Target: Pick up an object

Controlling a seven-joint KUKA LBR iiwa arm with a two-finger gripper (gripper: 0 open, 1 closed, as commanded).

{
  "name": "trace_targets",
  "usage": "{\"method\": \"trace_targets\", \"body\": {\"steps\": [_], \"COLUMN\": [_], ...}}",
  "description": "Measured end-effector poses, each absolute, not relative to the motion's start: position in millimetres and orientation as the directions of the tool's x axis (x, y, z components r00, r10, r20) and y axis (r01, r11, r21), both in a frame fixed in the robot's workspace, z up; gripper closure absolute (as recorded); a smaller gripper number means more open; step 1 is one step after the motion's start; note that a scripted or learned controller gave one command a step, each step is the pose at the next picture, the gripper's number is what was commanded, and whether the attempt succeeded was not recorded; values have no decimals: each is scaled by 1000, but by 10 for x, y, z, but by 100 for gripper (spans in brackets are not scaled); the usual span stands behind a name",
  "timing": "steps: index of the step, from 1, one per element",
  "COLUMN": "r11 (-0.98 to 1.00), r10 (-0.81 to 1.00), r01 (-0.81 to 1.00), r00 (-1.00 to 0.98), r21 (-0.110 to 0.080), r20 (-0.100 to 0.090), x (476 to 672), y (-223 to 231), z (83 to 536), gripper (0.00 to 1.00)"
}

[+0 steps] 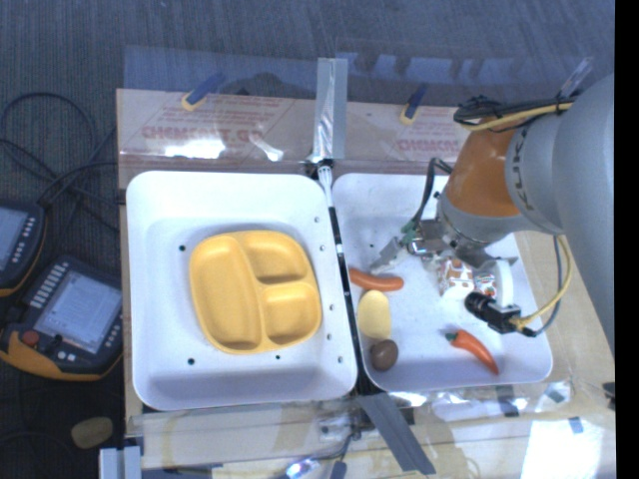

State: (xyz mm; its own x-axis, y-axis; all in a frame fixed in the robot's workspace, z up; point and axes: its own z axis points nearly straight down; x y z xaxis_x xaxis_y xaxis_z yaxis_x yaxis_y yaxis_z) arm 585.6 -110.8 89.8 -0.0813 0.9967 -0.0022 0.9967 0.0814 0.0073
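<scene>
Jaws' spread hidden under the gripper (439, 252); nearby sausage (376, 281) looks light, smooth, rollable, so pinch its middle, I'd say.

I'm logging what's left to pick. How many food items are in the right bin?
4. A sausage by the divider, a yellow potato below it, a brown ball below that, and a carrot at the near right. The arm may hide more.
</scene>
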Motion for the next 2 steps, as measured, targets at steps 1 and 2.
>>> {"method": "trace_targets", "body": {"steps": [1, 2], "r11": [-44, -176], "r10": [999, 984], "r01": [999, 984], "r00": [44, 176], "r21": [15, 20], "r20": [-3, -1], "x": [5292, 4901], "y": [-1087, -1063], "z": [907, 909], "gripper": [0, 0]}}
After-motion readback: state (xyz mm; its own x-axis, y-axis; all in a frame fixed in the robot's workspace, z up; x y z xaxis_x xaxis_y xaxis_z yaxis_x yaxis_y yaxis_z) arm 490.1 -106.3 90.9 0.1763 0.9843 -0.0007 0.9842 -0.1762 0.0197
